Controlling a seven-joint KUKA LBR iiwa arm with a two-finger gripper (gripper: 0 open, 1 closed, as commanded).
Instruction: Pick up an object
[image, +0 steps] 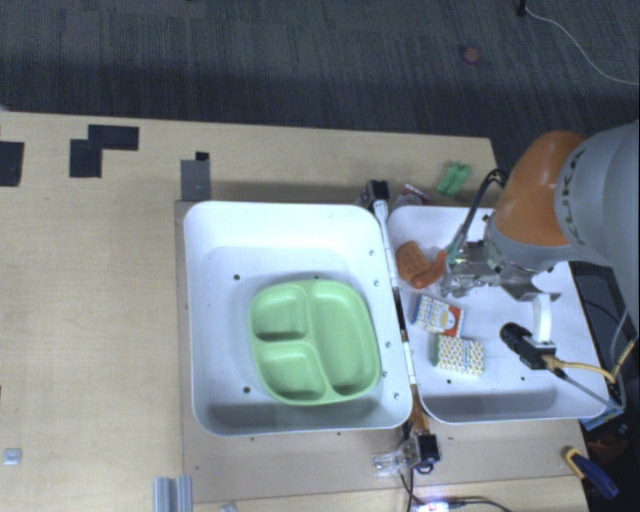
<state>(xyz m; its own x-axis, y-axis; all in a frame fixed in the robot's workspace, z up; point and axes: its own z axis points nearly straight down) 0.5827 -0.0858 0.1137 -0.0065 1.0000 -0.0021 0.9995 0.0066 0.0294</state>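
Pickings all lie in the right-hand shallow white bin (500, 398). An orange-brown rounded lump (415, 262) sits near its left wall toward the far corner. A small white, blue and orange printed carton (437, 316) lies a little nearer along the same wall. A yellow speckled flat block (459, 355) lies beside that, toward the near edge.

The lump looks the likeliest target, since the gripper (458, 272) hangs just beside its right flank, possibly touching it; the view does not settle contact. I judge the lump to be light, probably a soft or hollow plastic toy, with a smooth curved skin that could slip out of a pinch. A hold across its narrower middle, well down its sides, would suit better than a grip near the top.

Whether the gripper is spread or closed cannot be told from this angle, and nothing shows held in it. The left-hand white bin (215, 300) carries a pale green three-compartment plastic plate (315, 340) at its centre.
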